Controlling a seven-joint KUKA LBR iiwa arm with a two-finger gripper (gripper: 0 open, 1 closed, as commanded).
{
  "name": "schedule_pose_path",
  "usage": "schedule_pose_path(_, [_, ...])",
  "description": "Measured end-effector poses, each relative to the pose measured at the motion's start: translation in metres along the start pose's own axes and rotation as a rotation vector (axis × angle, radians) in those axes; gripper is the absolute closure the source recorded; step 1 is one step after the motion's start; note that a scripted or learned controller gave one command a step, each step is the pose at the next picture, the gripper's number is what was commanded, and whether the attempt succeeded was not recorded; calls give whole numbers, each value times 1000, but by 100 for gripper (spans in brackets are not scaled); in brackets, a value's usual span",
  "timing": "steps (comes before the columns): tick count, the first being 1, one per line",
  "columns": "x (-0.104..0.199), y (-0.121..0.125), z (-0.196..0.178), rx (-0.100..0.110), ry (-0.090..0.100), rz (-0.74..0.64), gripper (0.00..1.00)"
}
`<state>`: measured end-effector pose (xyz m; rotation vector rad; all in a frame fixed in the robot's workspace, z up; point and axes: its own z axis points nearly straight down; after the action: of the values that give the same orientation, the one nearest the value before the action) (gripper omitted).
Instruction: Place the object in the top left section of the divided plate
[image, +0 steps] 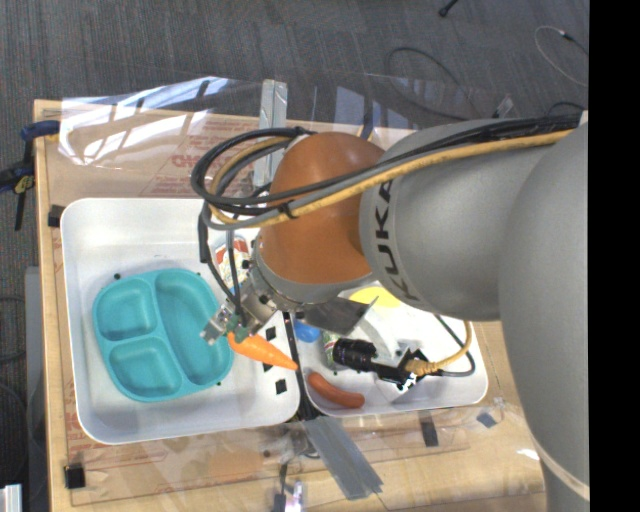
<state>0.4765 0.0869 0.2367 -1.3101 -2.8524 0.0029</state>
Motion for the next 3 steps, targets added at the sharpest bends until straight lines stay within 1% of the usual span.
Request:
schedule_pose_path(1, [83,71,-1,-2,-3,-300,100])
schedule_pose_path(2, [23,19,8,2,0,-164,100])
schedule_pose_path(3, [47,56,-49,-2,-2,-364,100])
